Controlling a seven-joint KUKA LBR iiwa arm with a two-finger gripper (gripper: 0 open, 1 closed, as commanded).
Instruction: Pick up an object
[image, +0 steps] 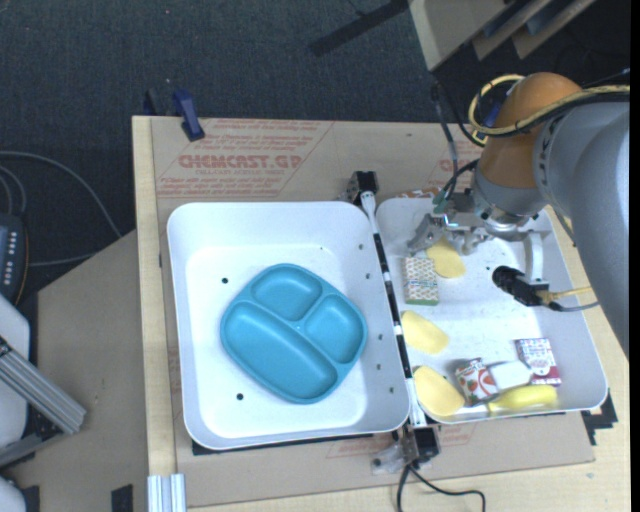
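Observation:
My gripper (450, 242) hangs over the far part of the right bin (580, 345), its fingers spread open. Just in front of its tips lies a pale yellow piece (448, 264), apart from the fingers. A green and white packet (421, 281) lies to the left of that piece. Further forward are two more yellow pieces (425, 333) (437, 391), a red and white packet (478, 379), a small red-printed carton (537, 358) and a long yellow item (526, 398). Nothing is between the fingers.
The left bin (200, 250) holds a blue divided plate (292, 330). The grey arm with its orange band (525, 120) covers the right bin's far right corner. A black part with a cable (517, 285) hangs over that bin. A blue clip (186, 115) lies on the board behind the bins.

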